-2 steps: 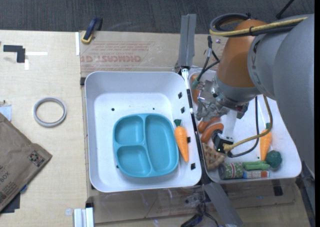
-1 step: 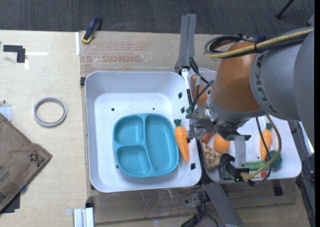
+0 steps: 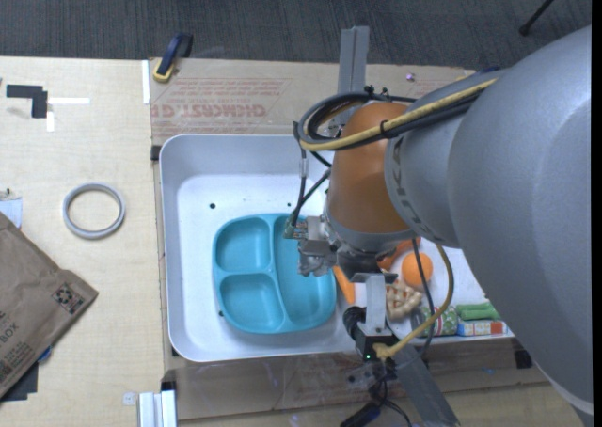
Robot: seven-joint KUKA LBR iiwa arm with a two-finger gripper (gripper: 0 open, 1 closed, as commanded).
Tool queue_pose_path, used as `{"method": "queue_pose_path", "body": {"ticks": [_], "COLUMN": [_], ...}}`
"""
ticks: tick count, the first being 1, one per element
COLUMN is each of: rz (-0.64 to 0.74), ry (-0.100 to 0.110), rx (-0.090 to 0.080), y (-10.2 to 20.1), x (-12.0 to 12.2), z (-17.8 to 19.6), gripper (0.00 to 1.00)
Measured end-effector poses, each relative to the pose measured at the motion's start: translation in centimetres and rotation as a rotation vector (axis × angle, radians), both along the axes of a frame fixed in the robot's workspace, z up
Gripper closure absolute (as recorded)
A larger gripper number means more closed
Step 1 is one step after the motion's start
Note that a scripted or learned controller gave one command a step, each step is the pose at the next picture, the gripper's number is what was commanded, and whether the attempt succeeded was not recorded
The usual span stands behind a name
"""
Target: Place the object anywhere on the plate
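The arm [image 3: 470, 171] is hanging over the blue plate's [image 3: 249, 275] right compartment; whether its jaws are spread, I cannot tell.

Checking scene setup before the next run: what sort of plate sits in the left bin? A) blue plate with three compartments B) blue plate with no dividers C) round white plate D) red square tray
A: the blue plate in the white bin has raised dividers splitting it into two smaller sections on the left and one long section on the right, partly under the arm.
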State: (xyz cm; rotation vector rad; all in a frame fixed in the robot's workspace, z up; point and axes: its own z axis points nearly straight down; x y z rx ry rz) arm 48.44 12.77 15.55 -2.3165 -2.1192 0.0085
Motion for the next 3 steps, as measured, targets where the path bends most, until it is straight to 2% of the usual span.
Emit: {"method": "queue_pose_path", "body": {"ticks": [1,2,3], "rz": [0.066,0.067,0.065], "ry": [-0.002,-0.002,0.0], "rx": [0.0,0.001,-0.001], "y": [-0.22,-0.12,-0.33], "x": [8.02,8.0,8.01], "z": [-4.33,-4.29,-3.45], "gripper": [1.0,0.0,1.0]}}
